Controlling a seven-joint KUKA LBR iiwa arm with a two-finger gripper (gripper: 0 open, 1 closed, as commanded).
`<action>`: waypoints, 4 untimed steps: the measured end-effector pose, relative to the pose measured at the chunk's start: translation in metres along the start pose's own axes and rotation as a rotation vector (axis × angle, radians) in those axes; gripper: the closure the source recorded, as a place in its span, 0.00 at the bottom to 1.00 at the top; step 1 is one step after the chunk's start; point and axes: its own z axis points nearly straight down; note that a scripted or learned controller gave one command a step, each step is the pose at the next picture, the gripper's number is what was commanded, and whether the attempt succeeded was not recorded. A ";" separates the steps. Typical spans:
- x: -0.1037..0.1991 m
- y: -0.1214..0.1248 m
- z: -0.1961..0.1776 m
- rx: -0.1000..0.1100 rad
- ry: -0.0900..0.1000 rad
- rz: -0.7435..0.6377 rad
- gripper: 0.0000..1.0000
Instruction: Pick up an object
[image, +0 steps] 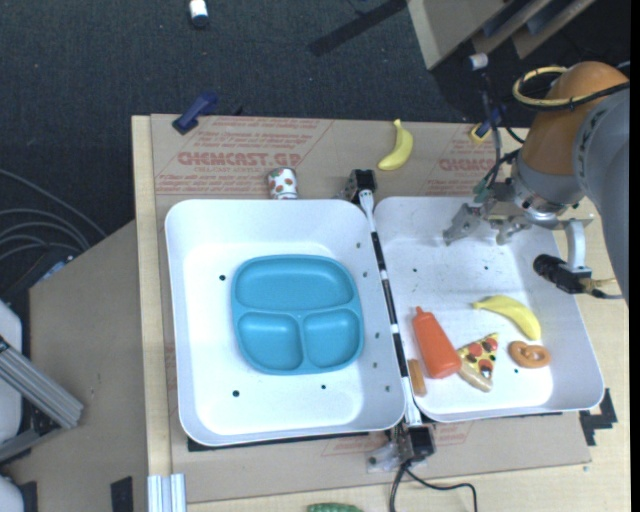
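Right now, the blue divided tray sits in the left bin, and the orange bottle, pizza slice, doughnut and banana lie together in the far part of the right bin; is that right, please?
Not quite. The blue divided tray does sit in the left bin, but the orange bottle, pizza slice, doughnut and banana lie in the near part of the right bin, as the camera view shows.
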 end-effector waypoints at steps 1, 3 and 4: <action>0.000 0.001 -0.011 -0.003 -0.002 -0.001 1.00; 0.000 0.002 -0.021 -0.006 -0.004 -0.002 1.00; 0.000 0.001 -0.021 -0.005 -0.004 -0.002 0.00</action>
